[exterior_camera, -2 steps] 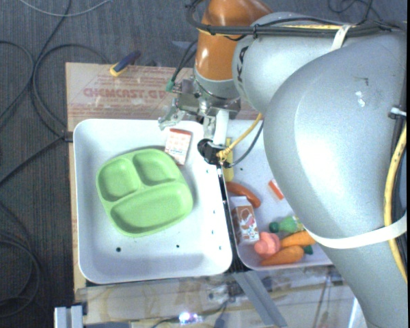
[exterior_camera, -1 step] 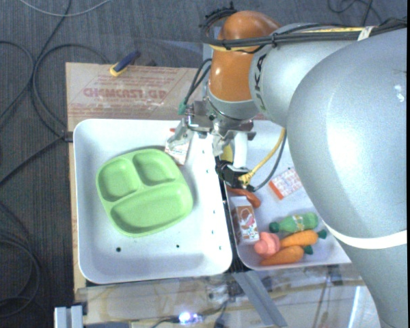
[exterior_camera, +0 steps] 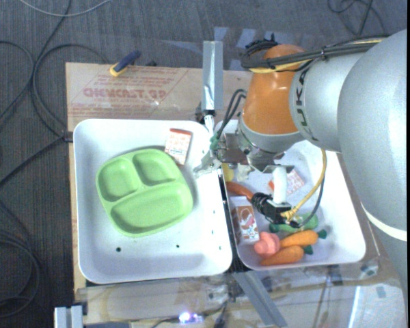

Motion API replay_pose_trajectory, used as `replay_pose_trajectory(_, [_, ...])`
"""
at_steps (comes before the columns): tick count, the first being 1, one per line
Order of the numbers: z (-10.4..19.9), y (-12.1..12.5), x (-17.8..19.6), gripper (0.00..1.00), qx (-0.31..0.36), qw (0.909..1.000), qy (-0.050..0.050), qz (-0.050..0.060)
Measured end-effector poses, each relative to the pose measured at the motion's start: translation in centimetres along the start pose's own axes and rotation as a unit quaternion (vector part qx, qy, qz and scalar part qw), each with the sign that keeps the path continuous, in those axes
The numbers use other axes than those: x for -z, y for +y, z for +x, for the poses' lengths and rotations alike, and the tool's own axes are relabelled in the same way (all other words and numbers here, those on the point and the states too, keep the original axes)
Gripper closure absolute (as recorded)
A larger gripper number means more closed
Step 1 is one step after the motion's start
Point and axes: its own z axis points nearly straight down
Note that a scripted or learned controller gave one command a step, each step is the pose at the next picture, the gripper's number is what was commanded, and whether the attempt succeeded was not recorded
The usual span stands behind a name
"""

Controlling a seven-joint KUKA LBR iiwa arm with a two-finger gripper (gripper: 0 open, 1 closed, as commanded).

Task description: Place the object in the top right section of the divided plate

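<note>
Green divided plate [exterior_camera: 145,191] lies in the left bin [exterior_camera: 89,251]; small red-and-white carton [exterior_camera: 178,144] rests against its top right rim.

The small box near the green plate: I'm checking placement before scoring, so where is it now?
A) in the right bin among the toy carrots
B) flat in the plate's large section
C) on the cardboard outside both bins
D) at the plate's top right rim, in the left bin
D: the box leans at the top right rim of the plate inside the left bin, not down in a section.
</note>
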Motion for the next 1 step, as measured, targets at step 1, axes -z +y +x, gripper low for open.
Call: replay_pose_trajectory(1, [-0.01, 0.01, 0.8, 1.0, 0.0, 1.0, 0.0, 0.001])
